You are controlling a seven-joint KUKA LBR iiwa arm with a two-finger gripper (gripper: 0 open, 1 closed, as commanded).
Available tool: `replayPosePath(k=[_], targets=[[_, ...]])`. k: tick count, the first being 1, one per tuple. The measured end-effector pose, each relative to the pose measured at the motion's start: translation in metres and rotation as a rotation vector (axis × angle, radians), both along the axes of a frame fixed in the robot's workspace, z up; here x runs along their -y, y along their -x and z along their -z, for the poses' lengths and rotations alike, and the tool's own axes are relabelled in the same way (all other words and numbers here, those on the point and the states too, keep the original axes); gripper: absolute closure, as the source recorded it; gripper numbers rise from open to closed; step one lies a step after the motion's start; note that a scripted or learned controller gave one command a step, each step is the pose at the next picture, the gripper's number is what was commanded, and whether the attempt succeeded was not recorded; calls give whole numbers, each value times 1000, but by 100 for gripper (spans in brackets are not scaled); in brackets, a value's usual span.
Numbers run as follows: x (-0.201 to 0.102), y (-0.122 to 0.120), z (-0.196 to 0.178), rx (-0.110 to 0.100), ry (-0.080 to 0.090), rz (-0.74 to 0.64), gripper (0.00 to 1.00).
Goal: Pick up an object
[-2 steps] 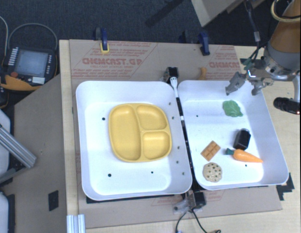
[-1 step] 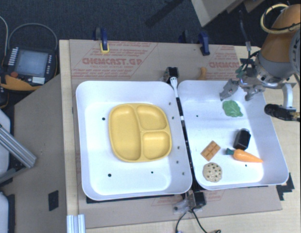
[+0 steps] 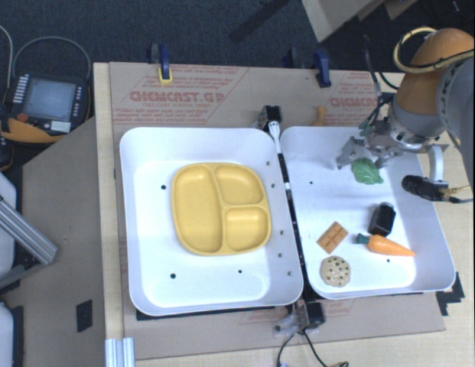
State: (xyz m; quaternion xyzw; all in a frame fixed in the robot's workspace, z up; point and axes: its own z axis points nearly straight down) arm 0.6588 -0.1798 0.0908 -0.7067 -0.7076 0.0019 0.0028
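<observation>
Arm low over right bin (image 3: 428, 274), gripper (image 3: 362, 156) at green object (image 3: 367, 172).

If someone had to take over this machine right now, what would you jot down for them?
Claw: low in the right bin, directly over the green item; a grip can't be confirmed.
Also in the right bin: black block, carrot, cracker, cookie.
Left bin: yellow divided plate.
Done: arm at the green item.
Left: secure and lift one object.
</observation>
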Motion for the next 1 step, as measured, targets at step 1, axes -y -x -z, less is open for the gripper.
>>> replayPosePath(k=[1], targets=[[0, -2, -16, 8, 2, 0, 100]])
